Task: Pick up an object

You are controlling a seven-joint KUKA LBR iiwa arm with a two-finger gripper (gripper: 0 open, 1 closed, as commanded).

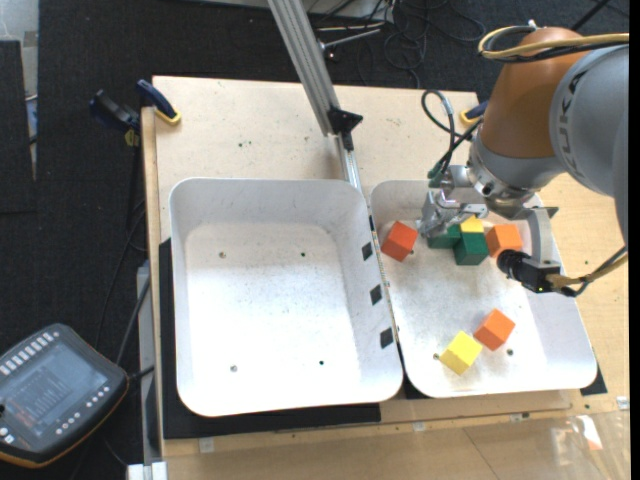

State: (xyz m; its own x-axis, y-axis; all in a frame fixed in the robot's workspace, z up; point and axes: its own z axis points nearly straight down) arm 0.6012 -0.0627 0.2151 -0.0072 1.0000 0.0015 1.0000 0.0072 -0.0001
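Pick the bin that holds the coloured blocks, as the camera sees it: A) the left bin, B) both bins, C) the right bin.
C: the orange block, green block and yellow block all lie in the right bin.

The pale wooden bench (260,128) carries two white bins side by side. The right bin (560,358) lies directly under the gripper (442,230); the left bin (190,268) sits well off to the gripper's left in the camera view.
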